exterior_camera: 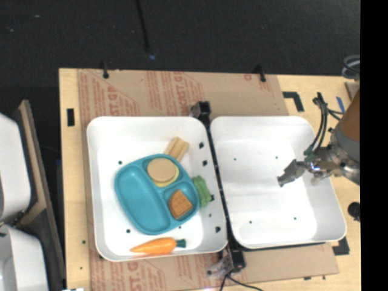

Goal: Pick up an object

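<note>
From my seat I see the gripper (290, 176) over the right bin (267, 223), toward that bin's right side, with the arm (345, 144) coming in from the right edge of the view. The fingers are a dark blur pointing left and slightly down; I cannot tell whether the jaws are wide or narrow, and I see nothing between them.

Directly under and around the jaws there is bare white bin floor, with a few small dark dots on it.

Moving left from the jaws, past the divider where the two bins meet, I reach the left bin (103, 162), where all the objects lie. The nearest piece to the jaws is a small green item (202, 191), pressed against the right edge of a blue sectioned tray (136, 205). On the tray's near side sits a brown waffle-like square (180, 204), and just beyond it a round tan cookie (163, 170). A tan wooden block (177, 147) touches the tray's upper rim, up and left of the jaws. An orange carrot (159, 245) lies along the lower wall of the left bin, down and left of the jaws, just apart from the tray.

All these things are well apart from the jaws.
</note>
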Robot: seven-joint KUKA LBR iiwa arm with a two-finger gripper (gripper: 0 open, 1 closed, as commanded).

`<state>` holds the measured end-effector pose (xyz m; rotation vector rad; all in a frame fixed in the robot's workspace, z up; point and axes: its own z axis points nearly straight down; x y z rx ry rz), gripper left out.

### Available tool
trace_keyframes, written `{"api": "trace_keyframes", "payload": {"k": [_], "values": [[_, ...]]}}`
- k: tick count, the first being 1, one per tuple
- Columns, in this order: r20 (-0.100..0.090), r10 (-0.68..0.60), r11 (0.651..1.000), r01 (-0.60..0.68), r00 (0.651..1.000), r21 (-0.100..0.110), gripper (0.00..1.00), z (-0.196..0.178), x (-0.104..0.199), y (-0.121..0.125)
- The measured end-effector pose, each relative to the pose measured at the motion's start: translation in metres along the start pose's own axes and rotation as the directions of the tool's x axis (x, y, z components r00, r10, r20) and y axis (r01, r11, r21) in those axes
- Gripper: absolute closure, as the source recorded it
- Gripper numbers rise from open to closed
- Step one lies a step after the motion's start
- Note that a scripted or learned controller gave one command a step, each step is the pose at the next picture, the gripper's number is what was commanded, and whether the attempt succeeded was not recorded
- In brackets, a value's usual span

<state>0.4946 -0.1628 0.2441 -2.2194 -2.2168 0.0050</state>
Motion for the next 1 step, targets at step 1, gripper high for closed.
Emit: {"api": "trace_keyframes", "payload": {"k": [1], "values": [[0.001,-0.001,1.0,0.001,1.0,-0.007,0.0,-0.0032,0.0002,0.0013]]}}
